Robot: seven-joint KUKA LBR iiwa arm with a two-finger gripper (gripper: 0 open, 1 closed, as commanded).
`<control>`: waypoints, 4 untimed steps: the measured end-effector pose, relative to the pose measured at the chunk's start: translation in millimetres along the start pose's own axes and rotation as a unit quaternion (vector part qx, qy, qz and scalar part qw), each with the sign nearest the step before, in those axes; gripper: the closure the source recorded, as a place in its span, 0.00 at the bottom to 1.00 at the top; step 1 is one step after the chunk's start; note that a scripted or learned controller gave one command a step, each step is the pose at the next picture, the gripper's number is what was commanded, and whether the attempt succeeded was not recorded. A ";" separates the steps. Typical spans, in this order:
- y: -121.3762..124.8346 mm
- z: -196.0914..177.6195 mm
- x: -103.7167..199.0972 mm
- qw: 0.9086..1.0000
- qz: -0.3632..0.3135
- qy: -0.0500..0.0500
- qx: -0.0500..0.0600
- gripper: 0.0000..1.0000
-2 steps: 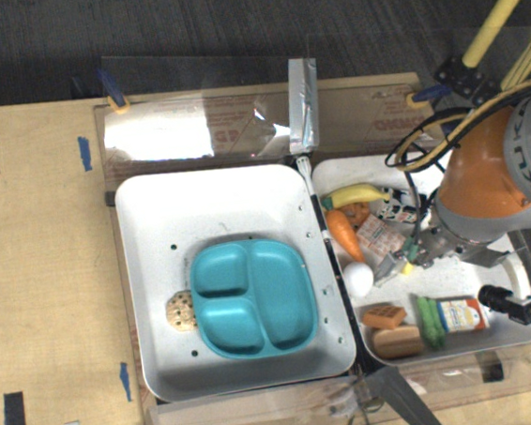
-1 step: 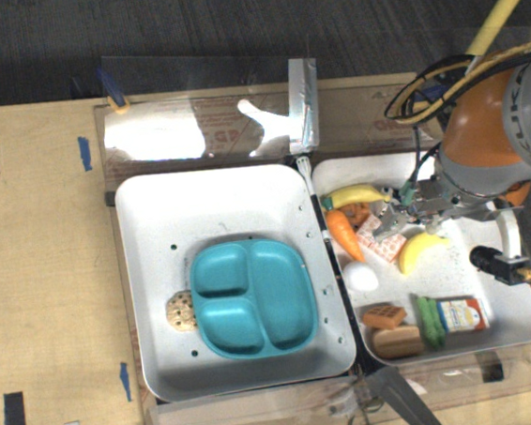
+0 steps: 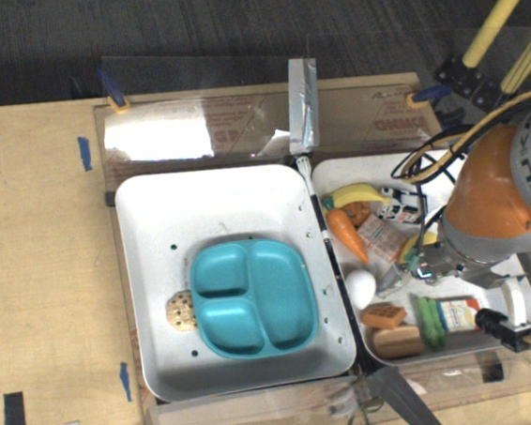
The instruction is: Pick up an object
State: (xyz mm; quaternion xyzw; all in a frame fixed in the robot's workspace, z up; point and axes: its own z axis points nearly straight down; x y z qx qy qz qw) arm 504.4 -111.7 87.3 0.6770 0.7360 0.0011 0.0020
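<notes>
My gripper (image 3: 416,264) hangs low over the middle of the right bin (image 3: 506,347), below the orange band of the arm (image 3: 490,194). Just left of it lie a clear packet (image 3: 378,235), an orange carrot (image 3: 347,233) and a white egg (image 3: 361,287). A yellow banana (image 3: 358,193) rests at the bin's far side. Near the front edge sit a brown bread piece (image 3: 384,315), a tan block (image 3: 398,341) and a green-capped bottle (image 3: 446,317). The arm hides whatever lies right under it.
The left bin (image 3: 153,219) holds a teal divided plate (image 3: 253,295) with a speckled cookie (image 3: 181,311) beside its left edge. A metal divider (image 3: 303,109) stands behind the wall between the bins. Cables (image 3: 430,166) loop above the arm.
</notes>
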 end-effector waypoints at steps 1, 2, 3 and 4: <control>59.3 0.4 -8.8 0.999 -0.051 -0.001 -0.001 0.00; 60.6 -11.4 -9.3 0.999 -0.050 -0.002 -0.004 1.00; 61.2 -21.0 -9.0 0.999 -0.051 -0.002 -0.005 1.00; 122.7 -99.7 88.2 1.000 0.031 0.002 -0.001 1.00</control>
